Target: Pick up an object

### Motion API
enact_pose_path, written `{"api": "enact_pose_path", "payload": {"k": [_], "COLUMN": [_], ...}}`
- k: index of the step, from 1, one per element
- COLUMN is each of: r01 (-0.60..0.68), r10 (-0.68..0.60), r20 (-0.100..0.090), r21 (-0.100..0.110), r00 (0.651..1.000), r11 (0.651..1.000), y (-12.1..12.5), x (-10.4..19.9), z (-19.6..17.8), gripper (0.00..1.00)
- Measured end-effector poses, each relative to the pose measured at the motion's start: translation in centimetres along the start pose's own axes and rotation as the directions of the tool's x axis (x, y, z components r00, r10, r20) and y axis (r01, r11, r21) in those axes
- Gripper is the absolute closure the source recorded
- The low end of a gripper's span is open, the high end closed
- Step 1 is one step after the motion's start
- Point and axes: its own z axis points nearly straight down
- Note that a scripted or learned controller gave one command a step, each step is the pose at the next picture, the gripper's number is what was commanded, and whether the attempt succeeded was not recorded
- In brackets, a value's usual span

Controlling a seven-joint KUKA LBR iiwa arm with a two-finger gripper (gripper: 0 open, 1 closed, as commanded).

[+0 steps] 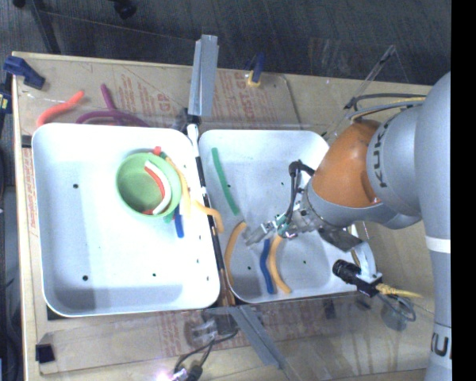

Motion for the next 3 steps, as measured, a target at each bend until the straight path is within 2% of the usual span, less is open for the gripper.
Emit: {"api": "enact_pose_path", "payload": {"k": [1, 2, 3], "r01": [0.005, -0.080, -0.080], "r10": [-0.005, 0.080, 0.080], "r20": [0.006, -0.005, -0.005], "r21": [-0.003, 0.004, 0.005], "r00": [1.000, 0.997, 0.997], "r11": [1.000, 0.997, 0.997], "y": [0.1, 1.8, 1.8], "x": [-0.1, 5.6, 5.6], "z": [-1.1, -14.5, -14.5], "gripper": [1.00, 1.00, 0.00]}}
